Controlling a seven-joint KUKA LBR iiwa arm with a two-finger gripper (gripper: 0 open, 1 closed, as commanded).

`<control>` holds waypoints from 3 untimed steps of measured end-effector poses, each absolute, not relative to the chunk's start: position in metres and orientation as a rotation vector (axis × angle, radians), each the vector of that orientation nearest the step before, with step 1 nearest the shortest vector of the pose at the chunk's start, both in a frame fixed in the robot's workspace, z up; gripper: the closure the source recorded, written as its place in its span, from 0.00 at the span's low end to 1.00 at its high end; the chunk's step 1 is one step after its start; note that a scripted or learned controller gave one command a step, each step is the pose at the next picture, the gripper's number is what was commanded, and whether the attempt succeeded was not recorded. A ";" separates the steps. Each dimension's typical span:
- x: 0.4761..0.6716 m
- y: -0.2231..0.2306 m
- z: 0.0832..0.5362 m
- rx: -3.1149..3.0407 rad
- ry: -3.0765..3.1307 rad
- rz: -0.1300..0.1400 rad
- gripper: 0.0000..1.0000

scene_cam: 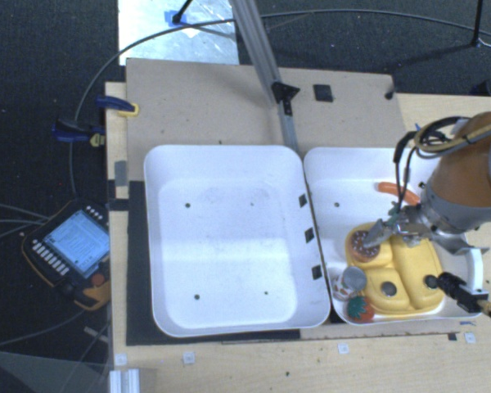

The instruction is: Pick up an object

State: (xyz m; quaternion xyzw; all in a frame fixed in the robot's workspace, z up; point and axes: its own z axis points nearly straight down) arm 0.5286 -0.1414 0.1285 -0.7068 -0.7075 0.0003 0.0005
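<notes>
Gripper (390, 229) state we cannot tell; it hovers touching large yellow plastic toy (405, 278) in right white bin (335, 188).

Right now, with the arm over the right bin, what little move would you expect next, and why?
Probably a short descent. The gripper hovers above the clutter in the right bin, close over the yellow toy and the round brown object, with nothing visibly held, so lowering onto one seems the likely step.
</notes>
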 end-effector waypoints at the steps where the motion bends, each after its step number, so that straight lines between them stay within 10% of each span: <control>1: 0.538 -0.131 0.106 -2.209 -2.235 -0.040 0.00; 2: 0.544 -0.128 0.121 -2.211 -2.240 -0.060 1.00; 3: 0.546 -0.125 0.165 -2.219 -2.231 -0.004 1.00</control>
